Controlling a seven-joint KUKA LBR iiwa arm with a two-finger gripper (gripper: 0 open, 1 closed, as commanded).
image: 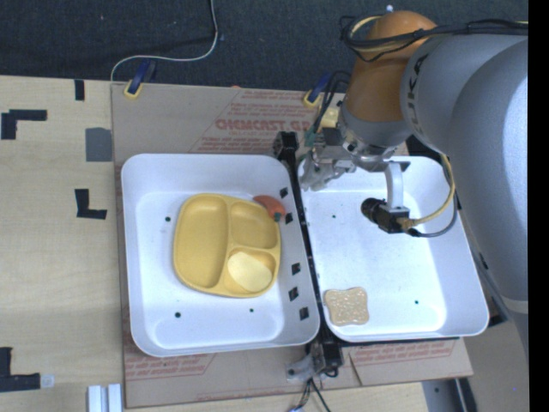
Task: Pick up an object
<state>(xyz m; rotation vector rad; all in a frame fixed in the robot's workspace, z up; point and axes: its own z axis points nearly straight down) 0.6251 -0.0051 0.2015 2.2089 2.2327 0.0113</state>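
Hovering over the back edge of the right bin (446,316), near the divider between bins, the end effector (330,168) is sitting; we cannot tell its state. We are judging the tan textured piece (347,305) the nearest target, lying toward the front edge of that bin, well apart, roughly square with no clear long axis. Left bin (141,247) is holding a yellow divided plate (225,243) and a small orange item (270,203) just beside its rim.
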